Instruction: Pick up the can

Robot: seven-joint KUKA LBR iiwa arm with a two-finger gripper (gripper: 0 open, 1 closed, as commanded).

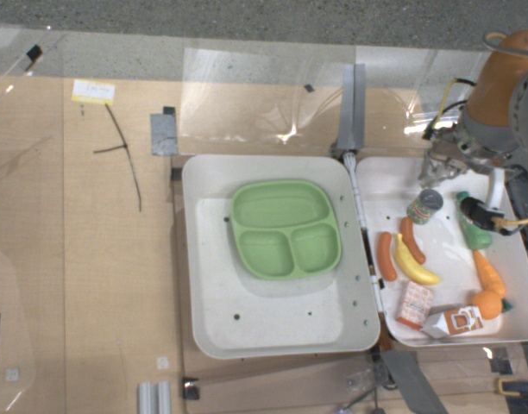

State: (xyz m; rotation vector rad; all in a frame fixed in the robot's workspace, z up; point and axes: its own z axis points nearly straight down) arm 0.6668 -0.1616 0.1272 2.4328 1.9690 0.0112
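Note:
The can (425, 206) is small, with a grey lid and a greenish label. It stands upright in the far half of the right bin (393, 172). My gripper (437, 170) hangs just beyond the can and slightly to its right, close above it. The can sits free on the bin floor, with nothing gripping it.
Near the can lie two red sausages (386, 255), a banana (416, 264), a carrot (487, 270), a green item (480, 236), a pink box (414, 305) and a small carton (455, 320). The left bin (204, 317) holds a green divided plate (286, 228).

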